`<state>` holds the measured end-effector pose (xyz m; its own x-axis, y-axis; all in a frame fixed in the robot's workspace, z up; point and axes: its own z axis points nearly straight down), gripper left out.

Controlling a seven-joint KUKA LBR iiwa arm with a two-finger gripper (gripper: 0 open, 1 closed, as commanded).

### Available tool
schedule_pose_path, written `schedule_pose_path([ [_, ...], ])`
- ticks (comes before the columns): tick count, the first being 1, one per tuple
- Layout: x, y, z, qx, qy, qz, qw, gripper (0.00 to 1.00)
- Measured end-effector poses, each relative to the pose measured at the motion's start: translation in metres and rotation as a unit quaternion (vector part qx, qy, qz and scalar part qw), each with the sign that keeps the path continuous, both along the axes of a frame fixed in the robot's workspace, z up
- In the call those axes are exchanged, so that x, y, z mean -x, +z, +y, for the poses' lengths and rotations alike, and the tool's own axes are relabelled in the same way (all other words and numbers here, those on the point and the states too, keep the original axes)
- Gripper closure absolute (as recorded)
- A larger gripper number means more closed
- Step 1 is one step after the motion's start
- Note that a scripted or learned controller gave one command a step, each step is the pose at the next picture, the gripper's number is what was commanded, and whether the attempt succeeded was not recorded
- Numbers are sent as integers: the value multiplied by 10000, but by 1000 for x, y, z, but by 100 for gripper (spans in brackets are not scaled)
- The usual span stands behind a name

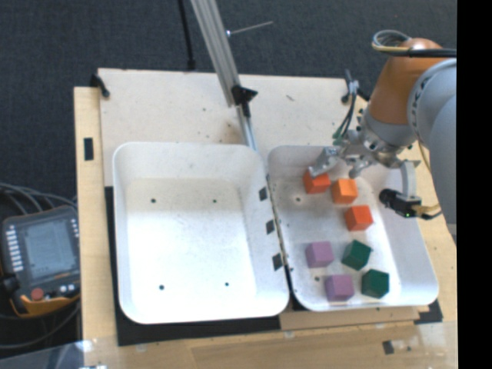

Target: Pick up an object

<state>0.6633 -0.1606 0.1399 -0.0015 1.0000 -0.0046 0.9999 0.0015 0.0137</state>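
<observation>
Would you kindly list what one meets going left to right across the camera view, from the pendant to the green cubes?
Teach pendant → left white bin → red-orange cube → light orange cube → rightmost green cube.

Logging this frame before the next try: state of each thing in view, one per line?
gripper: low over the right bin's far end, by the orange cubes
orange cubes: lying in the right bin, none lifted
purple cubes: lying in the right bin
green cubes: lying in the right bin
right bin: flat on the bench, holds seven cubes
left bin: flat on the bench
</observation>
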Motion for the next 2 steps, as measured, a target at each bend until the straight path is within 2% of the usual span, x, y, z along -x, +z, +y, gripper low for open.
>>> schedule_pose_path([
  [1, 0, 8, -1, 4, 0, 5, 10000, 100],
  [2, 3, 70, 4, -15, 9, 29, 10000, 100],
])
